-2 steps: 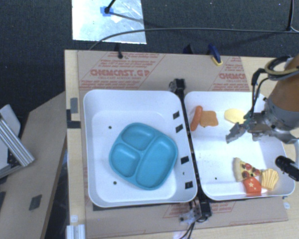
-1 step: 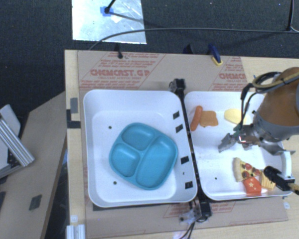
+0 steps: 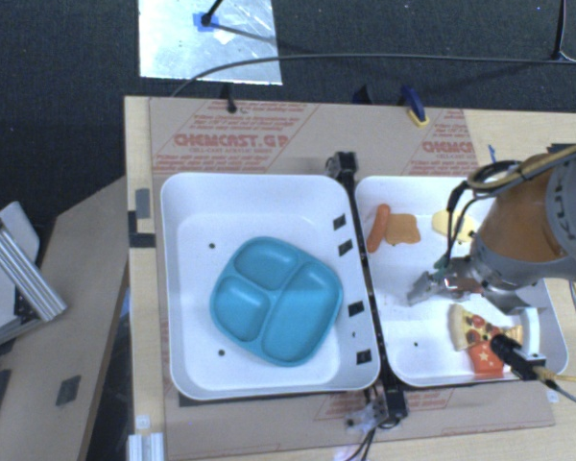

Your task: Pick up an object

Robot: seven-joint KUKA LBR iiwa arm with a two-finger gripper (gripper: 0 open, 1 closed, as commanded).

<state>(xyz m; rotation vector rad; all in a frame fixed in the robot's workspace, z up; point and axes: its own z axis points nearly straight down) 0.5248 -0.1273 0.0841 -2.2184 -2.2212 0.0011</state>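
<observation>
The gripper (image 3: 424,291) is lowered into the right bin (image 3: 403,353); jaw state cannot be told; nothing is seen lifted yet.

We've got 2 white bins on the bench: the left bin (image 3: 187,209) and the right bin (image 3: 403,358). In the left one, 1 blue divided plate (image 3: 276,299), with 3 compartments. Over in the right one, 1 orange carrot-like stick (image 3: 377,227), 1 tan chunk (image 3: 402,229) just beside it, 1 pale yellow piece (image 3: 444,223) partly hidden by the arm, and 1 pizza slice (image 3: 475,339). That's 4 food items there. Reaching in, 1 arm (image 3: 533,224) with 1 gripper (image 3: 428,286). Beyond the bench, 1 shiny sheet (image 3: 208,27) on the dark floor.
</observation>
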